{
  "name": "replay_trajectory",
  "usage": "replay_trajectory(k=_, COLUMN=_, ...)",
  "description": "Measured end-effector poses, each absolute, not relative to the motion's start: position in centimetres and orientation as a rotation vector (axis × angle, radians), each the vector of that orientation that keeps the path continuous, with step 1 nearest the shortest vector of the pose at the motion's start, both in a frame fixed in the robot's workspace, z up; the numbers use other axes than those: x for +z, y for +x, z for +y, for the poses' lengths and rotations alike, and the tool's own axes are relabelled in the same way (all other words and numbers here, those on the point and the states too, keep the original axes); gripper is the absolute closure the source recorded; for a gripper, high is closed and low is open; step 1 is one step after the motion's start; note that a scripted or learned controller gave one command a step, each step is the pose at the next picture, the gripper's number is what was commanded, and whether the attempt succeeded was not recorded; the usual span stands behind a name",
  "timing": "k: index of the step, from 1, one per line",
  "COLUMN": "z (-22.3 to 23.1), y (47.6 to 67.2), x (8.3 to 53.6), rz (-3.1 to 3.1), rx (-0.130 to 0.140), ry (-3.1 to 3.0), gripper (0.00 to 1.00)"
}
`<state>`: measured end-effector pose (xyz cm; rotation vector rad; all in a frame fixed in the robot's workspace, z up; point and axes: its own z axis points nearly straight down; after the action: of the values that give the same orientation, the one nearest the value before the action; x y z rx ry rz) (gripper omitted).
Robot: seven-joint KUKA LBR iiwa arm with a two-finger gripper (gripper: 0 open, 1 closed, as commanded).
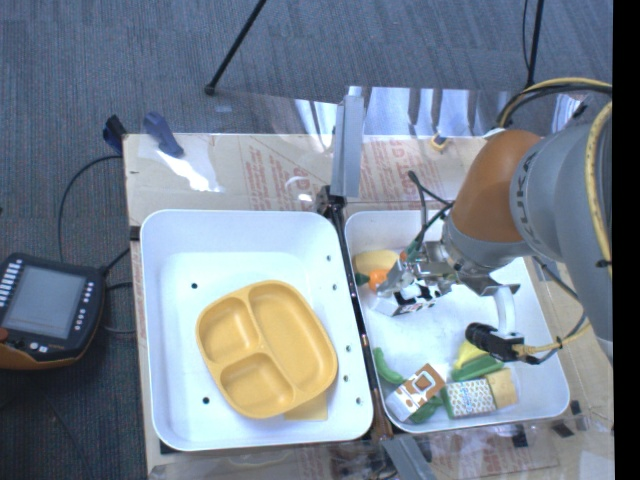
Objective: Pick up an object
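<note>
My gripper (408, 280) is low in the right bin (545, 313), near its upper left part. Right beside it on the left lie a pale yellow rounded object (374, 261) and a small orange piece (375, 279). A black and white object (416, 300) sits directly under the gripper, and I cannot tell whether the two touch. Along the bin's front edge lie a green piece (387, 366), a small white and orange carton (417, 389), a patterned packet (470, 396) and a yellow-green item (478, 360).
The left bin (170, 268) holds a yellow divided plate (266, 346). A grey upright post (348, 153) stands behind the gap between the bins. A teach pendant (45, 308) lies on the floor at the left.
</note>
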<state>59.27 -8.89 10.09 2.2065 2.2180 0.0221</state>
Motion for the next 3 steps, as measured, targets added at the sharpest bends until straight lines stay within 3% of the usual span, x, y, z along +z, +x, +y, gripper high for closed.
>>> replay_trajectory(k=1, z=-9.7, y=64.6, x=10.1, rz=2.282, rx=0.023, ry=2.138, gripper=0.0)
replay_trajectory(k=2, z=-11.3, y=60.9, x=10.2, rz=2.3, rx=0.031, ry=2.111, gripper=0.0)
replay_trajectory(k=3, z=-10.9, y=65.3, x=10.1, rz=2.265, rx=0.027, ry=2.147, gripper=0.0)
